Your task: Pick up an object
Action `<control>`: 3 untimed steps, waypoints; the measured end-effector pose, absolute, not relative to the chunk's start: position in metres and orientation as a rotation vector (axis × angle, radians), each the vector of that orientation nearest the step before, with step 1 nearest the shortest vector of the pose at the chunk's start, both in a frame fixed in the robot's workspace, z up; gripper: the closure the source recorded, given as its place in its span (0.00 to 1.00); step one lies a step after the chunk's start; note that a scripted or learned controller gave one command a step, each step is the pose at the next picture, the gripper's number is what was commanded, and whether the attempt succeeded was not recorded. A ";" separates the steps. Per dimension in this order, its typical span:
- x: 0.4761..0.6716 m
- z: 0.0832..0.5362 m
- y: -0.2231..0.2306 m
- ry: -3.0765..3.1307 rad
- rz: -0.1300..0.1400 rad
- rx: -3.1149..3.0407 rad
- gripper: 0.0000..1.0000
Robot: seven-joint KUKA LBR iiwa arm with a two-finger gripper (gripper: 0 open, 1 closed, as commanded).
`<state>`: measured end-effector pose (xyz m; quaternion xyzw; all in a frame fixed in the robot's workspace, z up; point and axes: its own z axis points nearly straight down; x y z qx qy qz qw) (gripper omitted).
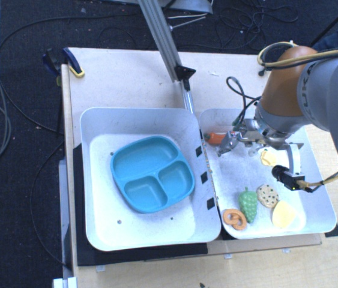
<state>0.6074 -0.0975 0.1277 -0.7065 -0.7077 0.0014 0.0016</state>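
My gripper [230, 143] hangs low over the far left part of the right bin [319, 221], at the end of the grey arm with its orange band [286, 83]. An orange carrot-like piece [216, 138] lies just left of the gripper, close to it or touching it; which, I cannot tell. Nearer the front of this bin lie a green grape bunch [249, 204], a brown pretzel [235, 219], a speckled cookie [268, 195] and a yellow wedge [283, 215]. A pale yellow piece [268, 157] sits under the wrist.
The left bin [96, 221] holds a blue compartment plate [152, 174]. A slanted metal pole [162, 35] runs down to the wall between the bins. A black and yellow cable connector [290, 179] hangs over the right bin.
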 end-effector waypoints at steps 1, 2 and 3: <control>0.608 0.092 -0.097 -2.222 0.000 -2.223 0.00; 0.609 0.104 -0.098 -2.223 -0.002 -2.226 1.00; 0.610 0.168 -0.099 -2.228 -0.007 -2.225 1.00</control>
